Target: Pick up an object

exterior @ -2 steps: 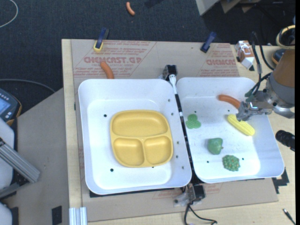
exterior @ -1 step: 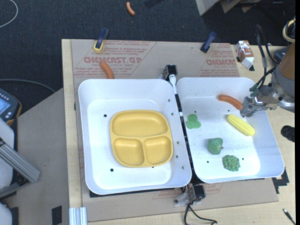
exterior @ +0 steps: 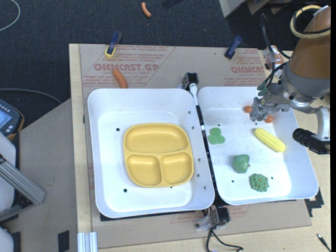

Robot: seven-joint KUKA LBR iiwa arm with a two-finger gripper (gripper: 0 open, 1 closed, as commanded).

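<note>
- You had the gripper (exterior: 258,114) down in the right bin (exterior: 299,188), near that bin's far edge and well to the right of the divider where the two bins meet.
- You could not tell from this slant whether the claw was wide or narrow; the wrist and its cabling covered the tips.
- An orange piece (exterior: 247,109) showed just left of the gripper and a second bit of orange (exterior: 269,118) just to its right, both touching or nearly touching it. Whether these were one thing or two, and whether anything sat between the tips, you could not tell.
- The corn cob (exterior: 270,139) lay in the right bin just in front of the gripper, tilted, apart from it.
- A flat green leafy piece (exterior: 216,136) lay in the right bin close to the divider.
- A darker green pepper-like piece (exterior: 241,163) sat further forward from the corn cob, toward the middle of the right bin.
- A knobbly green cluster (exterior: 258,182) lay just in front of that, near the bin's front edge.
- The left bin (exterior: 102,140), on the other side of the divider, carried a yellow divided plate (exterior: 157,154) at its middle.
- An orange sausage-shaped piece (exterior: 120,78) lay on the cardboard behind the left bin.
- Another small orange piece (exterior: 146,9) lay on the dark floor, well behind the bench.
</note>
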